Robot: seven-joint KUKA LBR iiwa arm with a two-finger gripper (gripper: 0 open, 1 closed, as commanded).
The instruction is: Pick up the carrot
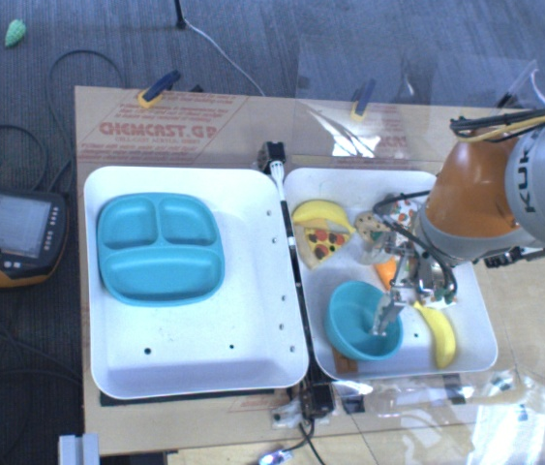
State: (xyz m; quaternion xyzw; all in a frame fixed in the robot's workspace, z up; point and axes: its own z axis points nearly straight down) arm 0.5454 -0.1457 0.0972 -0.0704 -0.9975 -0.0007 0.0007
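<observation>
claw (385, 320) sits low over the blue bowl (362, 322); can't tell if its tips are apart or together. carrot (386, 270) lies just behind it in the right bin (475, 356), beside the banana (439, 333). not lifted yet; grasp remains.

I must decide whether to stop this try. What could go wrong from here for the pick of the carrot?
1. The gripper is over the blue bowl, beside the carrot, so it may close on the bowl's rim or on nothing.
2. The carrot is mostly hidden under the wrist, crowded by the banana and the pizza slice; a grasp could catch or push a neighbour.
</observation>
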